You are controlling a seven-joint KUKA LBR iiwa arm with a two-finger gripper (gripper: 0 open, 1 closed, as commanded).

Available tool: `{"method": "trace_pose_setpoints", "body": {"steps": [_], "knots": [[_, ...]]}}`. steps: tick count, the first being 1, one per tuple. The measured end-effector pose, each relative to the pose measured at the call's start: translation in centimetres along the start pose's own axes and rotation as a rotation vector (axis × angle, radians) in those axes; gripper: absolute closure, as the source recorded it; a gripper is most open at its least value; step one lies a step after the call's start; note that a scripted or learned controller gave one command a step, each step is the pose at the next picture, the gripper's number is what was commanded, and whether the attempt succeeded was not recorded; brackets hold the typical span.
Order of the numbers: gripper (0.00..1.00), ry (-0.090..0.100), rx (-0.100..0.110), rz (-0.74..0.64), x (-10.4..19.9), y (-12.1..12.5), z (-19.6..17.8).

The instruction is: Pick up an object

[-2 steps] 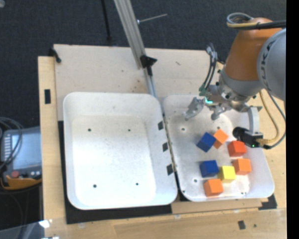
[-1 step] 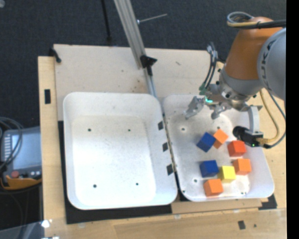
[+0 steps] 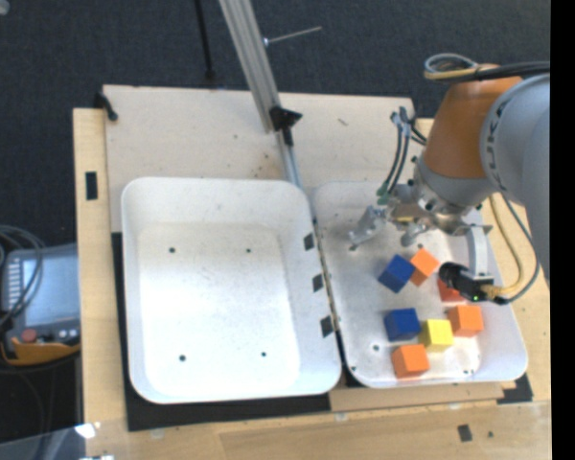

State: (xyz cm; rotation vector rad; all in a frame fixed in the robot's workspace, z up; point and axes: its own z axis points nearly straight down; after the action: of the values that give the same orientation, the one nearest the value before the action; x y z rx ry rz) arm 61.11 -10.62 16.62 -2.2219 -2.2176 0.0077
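Blocks sit clustered in the right bin point(image 3: 359, 357), all toward its near right part; I count a blue block point(image 3: 396, 274) tilted on the far side of the group, with an orange block point(image 3: 425, 263) touching its right edge; nearer me a second blue block point(image 3: 401, 324), a yellow block point(image 3: 437, 333) just beside it on the right, an orange block point(image 3: 411, 359) at the near edge of the group, and another orange block point(image 3: 468, 319) to the right of the yellow one; a red piece point(image 3: 449, 291) shows partly under a black fitting with a green light.

Arm point(image 3: 479, 132) comes in from the far right, orange band above the wrist; gripper point(image 3: 407, 220) hangs over the far part of the right bin, just beyond the tilted blue block and its orange neighbour; from this slant I cannot tell whether it is apart or together, and I see no block in its grasp.

Cables loop from the wrist down the right side, passing over the red piece; left bin point(image 3: 220, 286) lies alongside, sharing the middle divider; a slanted aluminium post point(image 3: 252, 51) rises from the far side of the bench point(image 3: 220, 127), its foot between the two bins; a pendant point(image 3: 34, 305) with cables lies off the bench at the left.
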Motion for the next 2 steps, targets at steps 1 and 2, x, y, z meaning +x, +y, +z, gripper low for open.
{"method": "trace_pose_setpoints", "body": {"steps": [1,2], "knots": [[0.0,0.0,-0.003,0.0,0.28,-0.08,6.14],[0.0,0.001,-0.005,0.001,0.2,-0.03,6.92]]}}
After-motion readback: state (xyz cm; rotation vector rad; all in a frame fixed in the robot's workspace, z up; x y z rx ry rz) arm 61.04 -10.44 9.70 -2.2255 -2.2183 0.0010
